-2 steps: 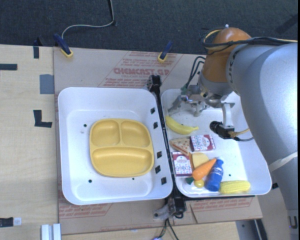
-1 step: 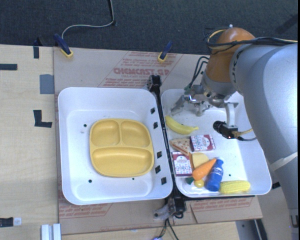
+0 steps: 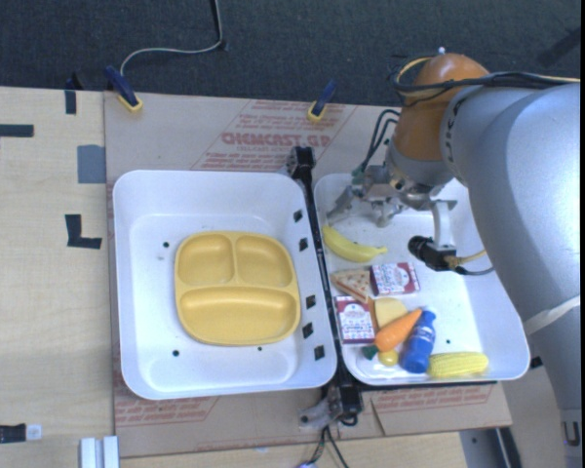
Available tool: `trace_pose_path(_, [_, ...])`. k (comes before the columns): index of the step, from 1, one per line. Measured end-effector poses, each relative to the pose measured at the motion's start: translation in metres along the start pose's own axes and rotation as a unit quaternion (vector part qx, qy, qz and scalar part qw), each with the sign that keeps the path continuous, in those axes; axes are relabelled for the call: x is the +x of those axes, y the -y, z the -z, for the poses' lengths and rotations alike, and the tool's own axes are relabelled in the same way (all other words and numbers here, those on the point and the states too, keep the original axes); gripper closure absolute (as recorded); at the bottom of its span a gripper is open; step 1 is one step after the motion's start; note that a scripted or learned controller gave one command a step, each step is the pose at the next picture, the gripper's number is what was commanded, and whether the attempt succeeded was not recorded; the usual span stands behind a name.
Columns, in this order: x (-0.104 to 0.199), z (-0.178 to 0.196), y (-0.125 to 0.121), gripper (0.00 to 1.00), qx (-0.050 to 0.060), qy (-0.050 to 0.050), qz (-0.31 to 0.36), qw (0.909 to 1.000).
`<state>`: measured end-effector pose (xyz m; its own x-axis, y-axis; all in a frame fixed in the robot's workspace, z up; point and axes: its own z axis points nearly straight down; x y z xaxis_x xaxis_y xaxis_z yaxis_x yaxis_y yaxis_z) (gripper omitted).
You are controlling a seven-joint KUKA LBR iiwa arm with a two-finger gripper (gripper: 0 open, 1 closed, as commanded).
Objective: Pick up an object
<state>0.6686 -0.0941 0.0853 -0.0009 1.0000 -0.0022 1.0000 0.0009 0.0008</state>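
Fingers (image 3: 366,203) spread wide, holding nothing, above curved yellow banana (image 3: 351,245), right bin (image 3: 487,310).

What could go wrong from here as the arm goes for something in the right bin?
Judging from this view:
1. The toys sit packed together: the orange toy carrot lies against the blue toy bottle and the yellow cheese wedge, so a grasp may catch two or push them apart.
2. The gripper hangs above the yellow toy banana, close to the divider between the white bins; a descent may clip it.
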Motion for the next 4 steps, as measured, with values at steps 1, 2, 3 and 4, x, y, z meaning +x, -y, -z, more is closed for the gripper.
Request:
trace_pose_path(1, [0.0, 0.0, 0.0, 0.0, 0.0, 0.0, 0.0, 1.0])
trace_pose_path(2, [-0.0009, 0.0, 0.0, 0.0, 0.0, 0.0, 0.0, 1.0])
trace_pose_path(3, [-0.0005, 0.0, 0.0, 0.0, 0.0, 0.0, 0.0, 1.0])
trace_pose_path(4, [-0.0021, 0.0, 0.0, 0.0, 0.0, 0.0, 0.0, 1.0])
